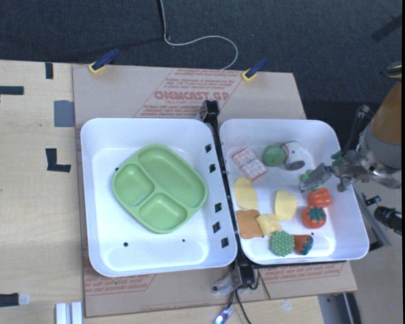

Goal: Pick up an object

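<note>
Two shallow white bins side by side on a cardboard sheet (189, 90) on the desk (27, 181), cardboard held at the far edge by two blue-and-yellow clamps (104, 59). Left bin (98, 248) holds one thing: a green three-compartment plate (160, 188), sitting slightly left of centre, tilted relative to the bin walls. Right bin (327, 135) holds the loose toy food. Far side: small pink-and-white packet (247, 162) near the divider, green round piece (274, 155) touching a white cylindrical piece (293, 155). Middle: pale yellow lemon-like piece (245, 194) by the divider, yellow block (285, 204) beside it. Near side: orange-brown slab (249, 224), touching a small yellow wedge (269, 223), then a green knobbly round piece (281, 244) with a small red piece (303, 244) right beside it at the near wall. Right side: red tomato (319, 197) and a strawberry (314, 216) just below it, close together. Gripper (315, 177) reaches in over the right wall, low over the right bin, tips just above and left of the tomato, between it and the white cylinder. Nothing visible between the fingers; whether they're wide or narrow, can't tell at this resolution. White cable (189, 42) runs across the dark floor beyond the desk.
</note>
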